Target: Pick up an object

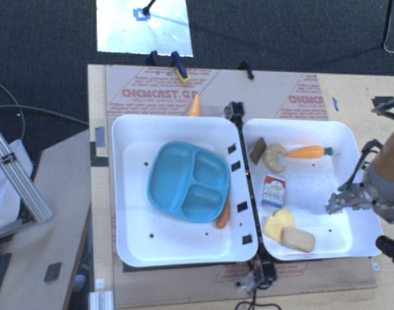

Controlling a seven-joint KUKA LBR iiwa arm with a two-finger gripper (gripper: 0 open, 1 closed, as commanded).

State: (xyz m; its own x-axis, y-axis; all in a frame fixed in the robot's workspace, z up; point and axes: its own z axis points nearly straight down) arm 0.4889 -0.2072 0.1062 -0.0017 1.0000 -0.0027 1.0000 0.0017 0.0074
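My pincer hangs low at the right side of the right bin, its dark tips over bare white floor; whether they are spread or pressed together I cannot tell. Left of it lie a small carton, a yellow piece and a tan block; above, a carrot. The left bin holds a blue divided plate.

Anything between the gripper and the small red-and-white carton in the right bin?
No. In the camera view, only bare white bin floor separates the gripper from the small red-and-white carton.
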